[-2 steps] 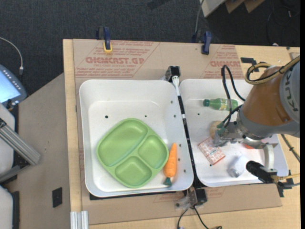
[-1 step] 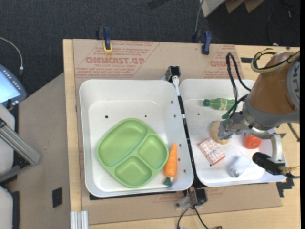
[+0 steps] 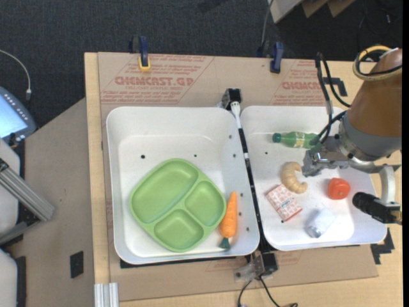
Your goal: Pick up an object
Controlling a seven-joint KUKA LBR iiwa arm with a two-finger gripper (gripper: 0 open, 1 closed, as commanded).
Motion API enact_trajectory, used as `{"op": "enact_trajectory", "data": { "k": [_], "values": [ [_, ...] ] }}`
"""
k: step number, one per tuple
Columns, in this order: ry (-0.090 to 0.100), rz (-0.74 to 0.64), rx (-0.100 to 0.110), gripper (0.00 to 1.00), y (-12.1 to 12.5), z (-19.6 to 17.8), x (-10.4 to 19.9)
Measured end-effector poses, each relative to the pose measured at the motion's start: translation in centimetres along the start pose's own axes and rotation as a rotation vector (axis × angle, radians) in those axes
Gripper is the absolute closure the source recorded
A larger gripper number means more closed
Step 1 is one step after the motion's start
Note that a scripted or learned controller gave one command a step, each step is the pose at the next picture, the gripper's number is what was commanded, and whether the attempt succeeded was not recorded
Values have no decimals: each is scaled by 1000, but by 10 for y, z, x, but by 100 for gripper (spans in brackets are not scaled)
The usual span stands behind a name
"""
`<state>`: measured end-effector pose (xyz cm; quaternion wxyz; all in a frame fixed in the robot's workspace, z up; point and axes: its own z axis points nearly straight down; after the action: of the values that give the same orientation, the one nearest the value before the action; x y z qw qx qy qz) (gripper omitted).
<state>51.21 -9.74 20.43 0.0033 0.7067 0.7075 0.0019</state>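
The right bin [image 3: 268, 235] holds a green bottle [image 3: 295, 139] lying on its side at the back. In front of it are a beige croissant-shaped piece [image 3: 294, 176], a red tomato-like ball [image 3: 339, 188], a pink-and-white packet [image 3: 283, 202] and a pale clear object [image 3: 318, 222]. My gripper [image 3: 315, 162] hangs over this bin, between the bottle and the croissant piece and just right of the latter. The orange-banded wrist [image 3: 378, 114] hides the bin's right rear part.
The left bin [image 3: 128, 133] holds a green divided plate [image 3: 177, 203] and an orange carrot [image 3: 229, 215] against its right wall. A black strip [image 3: 241, 146] runs along the seam between the bins. Blue clamps [image 3: 143, 46] sit at the bench's far edge.
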Motion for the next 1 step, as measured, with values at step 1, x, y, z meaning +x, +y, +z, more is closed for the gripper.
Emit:
{"op": "enact_trajectory", "data": {
  "k": [1],
  "values": [
    [3,-4,4,100,1,-10,44]
  ]
}}
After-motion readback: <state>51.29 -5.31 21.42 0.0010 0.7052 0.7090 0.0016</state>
